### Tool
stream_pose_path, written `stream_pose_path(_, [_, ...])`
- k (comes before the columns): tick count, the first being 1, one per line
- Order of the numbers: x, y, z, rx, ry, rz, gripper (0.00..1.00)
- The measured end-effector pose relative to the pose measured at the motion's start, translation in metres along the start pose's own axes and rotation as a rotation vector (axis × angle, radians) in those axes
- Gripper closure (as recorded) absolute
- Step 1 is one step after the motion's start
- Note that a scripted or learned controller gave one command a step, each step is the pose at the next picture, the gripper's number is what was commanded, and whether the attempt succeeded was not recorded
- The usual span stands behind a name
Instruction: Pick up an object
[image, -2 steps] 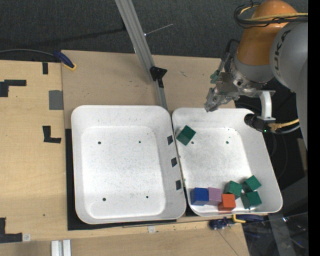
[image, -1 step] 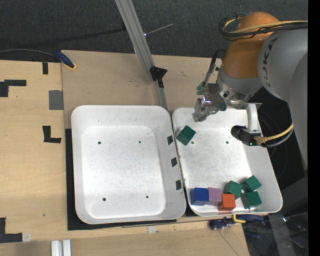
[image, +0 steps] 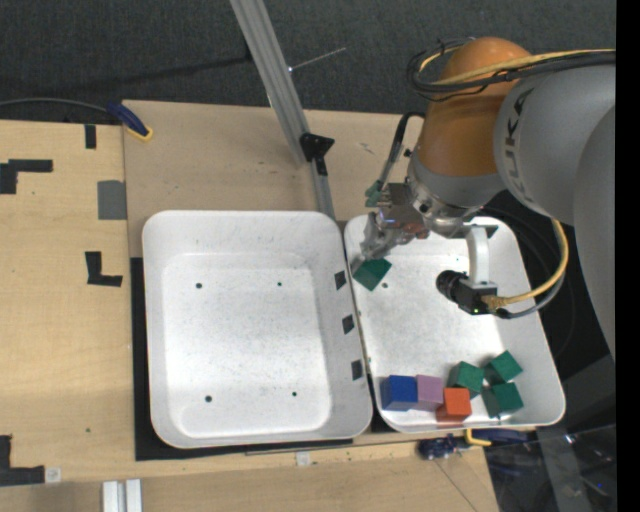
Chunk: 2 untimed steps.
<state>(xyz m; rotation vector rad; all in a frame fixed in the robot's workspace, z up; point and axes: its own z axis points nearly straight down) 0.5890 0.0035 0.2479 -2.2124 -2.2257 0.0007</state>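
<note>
The arm is reaching in over the right bin (image: 520, 300), and its bulky grey and orange wrist is covering that bin's far rim and much of its upper half. The gripper (image: 378, 243) is hanging low near the bin's far-left corner, just inside the wall it shares with the left bin (image: 240, 330). A dark green block (image: 372, 273) is sitting tilted directly under the fingertips, touching or almost touching them; it seems to be pinched between the fingers and lifted slightly off the bin floor, though the fingers are small and blurred here, so how wide the jaws are standing is hard to judge beyond their closing around that block.

Along the right bin's near edge a cluster of blocks is lying close together: a blue block (image: 400, 391), a pale purple block (image: 430, 390) touching it, an orange block (image: 457, 402), and three more green blocks (image: 490, 382) crowding the near-right corner. A black cylindrical fitting (image: 460, 290) on the wrist is jutting out over the bin's middle, with a yellow cable (image: 545, 283) looping from it toward the arm.
</note>
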Motion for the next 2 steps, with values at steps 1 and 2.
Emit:
stream_pose_path(1, [0.050,-0.026,0.012,0.002,-0.001,0.000,1.00])
stream_pose_path(2, [0.094,-0.062,0.024,0.003,-0.001,0.000,1.00])
